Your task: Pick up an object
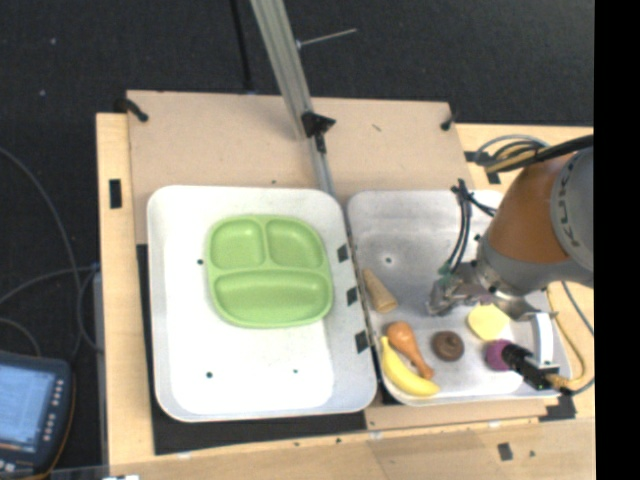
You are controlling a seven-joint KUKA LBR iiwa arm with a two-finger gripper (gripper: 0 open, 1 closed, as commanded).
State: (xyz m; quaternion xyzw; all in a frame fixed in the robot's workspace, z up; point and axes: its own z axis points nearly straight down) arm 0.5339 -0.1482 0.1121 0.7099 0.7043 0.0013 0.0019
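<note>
In the right bin (400,218) lie several small objects: a tan cone (378,290), an orange carrot-like piece (408,344), a yellow banana (405,375), a brown donut (447,345), a pale yellow round piece (487,321) and a purple piece (497,354). My gripper (447,297) hangs low over the right bin, just above the donut and left of the yellow round piece. Nothing shows between its fingers. The arm's orange band (525,223) rises behind it to the right.
The left bin (180,368) holds a green divided plate (269,272). A slanted metal pole (285,63) runs from the top down to between the bins. Cables (505,153) lie at the bench's right rear. A screen (30,408) sits at the lower left, off the bench.
</note>
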